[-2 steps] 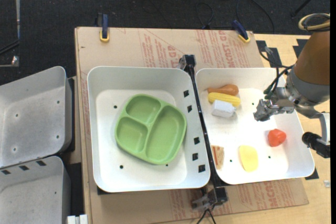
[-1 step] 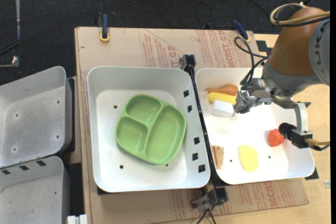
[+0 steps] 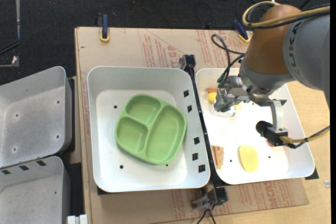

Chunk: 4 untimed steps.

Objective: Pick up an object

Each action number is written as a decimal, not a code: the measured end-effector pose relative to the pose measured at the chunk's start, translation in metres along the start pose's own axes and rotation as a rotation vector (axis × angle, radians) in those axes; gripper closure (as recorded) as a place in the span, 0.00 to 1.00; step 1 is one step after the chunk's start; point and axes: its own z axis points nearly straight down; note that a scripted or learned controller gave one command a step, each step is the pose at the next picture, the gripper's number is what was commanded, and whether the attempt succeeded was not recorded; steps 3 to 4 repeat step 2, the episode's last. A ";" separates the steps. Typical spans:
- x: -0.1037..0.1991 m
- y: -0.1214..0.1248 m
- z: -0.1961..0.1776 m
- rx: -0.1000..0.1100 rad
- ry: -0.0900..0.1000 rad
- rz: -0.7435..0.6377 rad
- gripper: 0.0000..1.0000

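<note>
Right bin [image 3: 302,165]: white, shallow, on the cardboard-covered surface [image 3: 147,44].
Yellow oval object [image 3: 249,158]: near the front of the right bin, lying flat.
Small brown item [image 3: 218,155]: just left of the oval, by the bin's left wall.
Left bin [image 3: 105,165]: holds a green three-compartment plate [image 3: 151,128].
Gripper [image 3: 224,104]: low over the rear left of the right bin, beside a small yellow piece [image 3: 211,96]; fingers' state cannot be told.
</note>
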 end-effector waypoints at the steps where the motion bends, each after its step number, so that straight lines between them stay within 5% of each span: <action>1: 0.056 0.017 -0.015 -0.003 0.000 0.000 1.00; 2: 0.100 0.032 -0.014 -0.001 -0.001 0.001 1.00; 4: 0.100 0.032 -0.014 -0.001 -0.001 0.001 1.00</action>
